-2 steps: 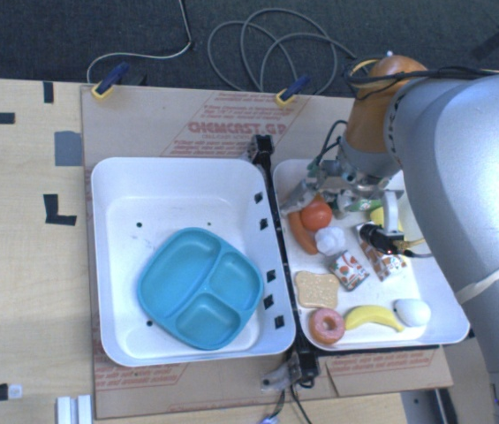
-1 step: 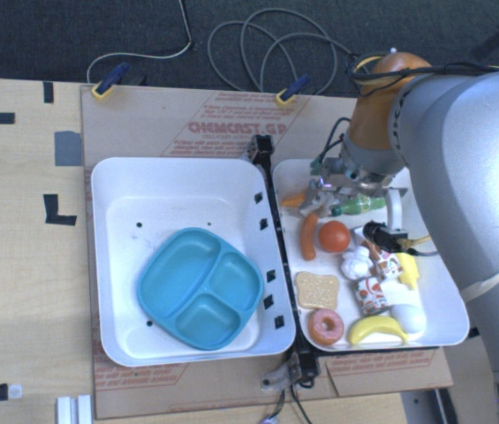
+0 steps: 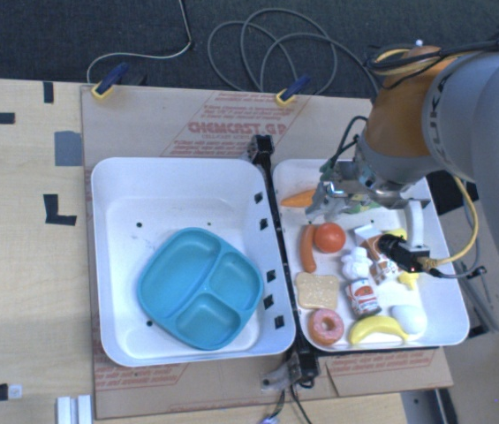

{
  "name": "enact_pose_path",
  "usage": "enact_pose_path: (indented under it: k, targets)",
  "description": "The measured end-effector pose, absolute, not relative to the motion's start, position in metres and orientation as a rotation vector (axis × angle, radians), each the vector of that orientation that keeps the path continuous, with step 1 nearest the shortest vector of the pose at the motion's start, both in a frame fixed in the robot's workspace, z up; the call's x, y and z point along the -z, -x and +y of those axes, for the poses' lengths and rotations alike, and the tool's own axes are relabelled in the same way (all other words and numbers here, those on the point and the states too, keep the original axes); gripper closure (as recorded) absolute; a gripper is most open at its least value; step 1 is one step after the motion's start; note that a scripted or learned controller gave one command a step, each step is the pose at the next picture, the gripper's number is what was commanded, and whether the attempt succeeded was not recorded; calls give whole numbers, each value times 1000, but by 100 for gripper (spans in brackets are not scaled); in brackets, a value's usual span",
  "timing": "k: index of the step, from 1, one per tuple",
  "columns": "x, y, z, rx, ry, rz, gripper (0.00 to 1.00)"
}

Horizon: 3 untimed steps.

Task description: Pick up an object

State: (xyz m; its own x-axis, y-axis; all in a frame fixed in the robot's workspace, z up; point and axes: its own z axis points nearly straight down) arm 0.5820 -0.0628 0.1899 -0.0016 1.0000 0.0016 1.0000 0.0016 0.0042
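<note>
Arm [image 3: 426, 104]: grey with an orange band, it reached in from the right over the right bin's far half.
Gripper [image 3: 337, 193]: it hung low at the far left part of the right bin [image 3: 457, 312], just above the carrot; whether it was spread or pressed together could not be told.
Carrot [image 3: 298, 199]: orange, it lay at the bin's far left corner, just beside the gripper.
Tomato [image 3: 328, 237]: red and round, it sat near the gripper, on the near side.
Sausage [image 3: 307, 249]: it lay touching the tomato's left.
Other food: bread slice [image 3: 318, 291], pink donut [image 3: 326, 326], banana [image 3: 378, 329], white egg [image 3: 410, 318] and a small can [image 3: 365, 299] with a red label too small to read.
Left bin [image 3: 112, 193]: it held a blue divided plate [image 3: 199, 286].
Writing: red print on the cardboard sheet [image 3: 223, 131] read about "CHEMCAST GP".
</note>
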Motion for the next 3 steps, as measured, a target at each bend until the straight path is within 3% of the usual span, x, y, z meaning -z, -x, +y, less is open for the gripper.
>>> enact_pose_path:
  k: [1,2,3]
  targets:
    - [-184,-583,-64,1,-2221,2223,0]
    - [-129,-550,-97,7,-2227,2222,0]
    - [-83,-570,-98,4,-2220,2223,0]
